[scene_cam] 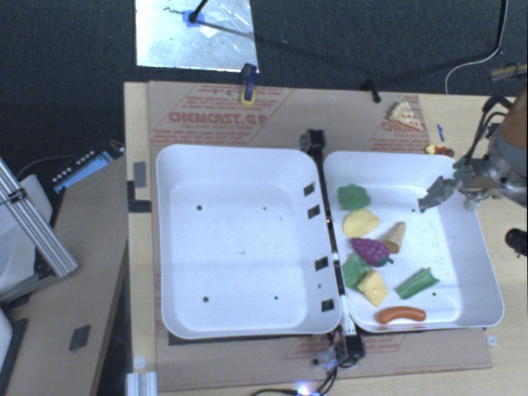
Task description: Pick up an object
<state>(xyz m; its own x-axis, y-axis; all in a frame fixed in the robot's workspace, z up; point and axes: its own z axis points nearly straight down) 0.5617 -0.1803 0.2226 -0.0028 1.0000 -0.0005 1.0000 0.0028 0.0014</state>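
Barely begun: gripper (432,195) over right bin (474,258), finger state unclear, nothing held; toys (370,251) untouched.

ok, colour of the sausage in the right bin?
Orange-red sausage, at the near edge of the right bin, camera view.

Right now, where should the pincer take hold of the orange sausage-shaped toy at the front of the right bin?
Across its middle, from straight above. The orange sausage-shaped toy lies flat and long, roughly parallel to the near wall of the right bin, so fingers should close across its narrow width. It lies apart from the yellow wedge-shaped toy, leaving room.
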